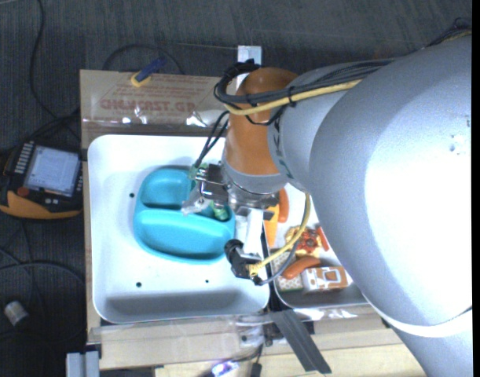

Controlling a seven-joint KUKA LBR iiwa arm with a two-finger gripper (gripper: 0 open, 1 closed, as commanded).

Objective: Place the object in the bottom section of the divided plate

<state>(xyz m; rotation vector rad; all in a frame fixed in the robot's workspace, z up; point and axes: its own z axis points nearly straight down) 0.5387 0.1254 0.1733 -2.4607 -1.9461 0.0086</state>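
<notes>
The big grey arm (397, 187) is closest to us and covers the whole right side. Next in size is the left white bin (114, 289), and inside it sits the blue divided plate (173, 218). The plate's bottom section is the wide part nearer to us. The orange band (251, 144) on the wrist sits above the plate's right edge, and the hand (216, 203) hangs just over that edge. We see a small green thing (221, 210) right at the hand, touching the plate's rim. We cannot tell if the hand is wide, narrow, or holding it. The right bin (302, 297) has small toys in it.

To do this step well, we think the hand should go over the middle of the wide bottom part, come down low, and let go softly, so the thing does not roll into the top part.
</notes>
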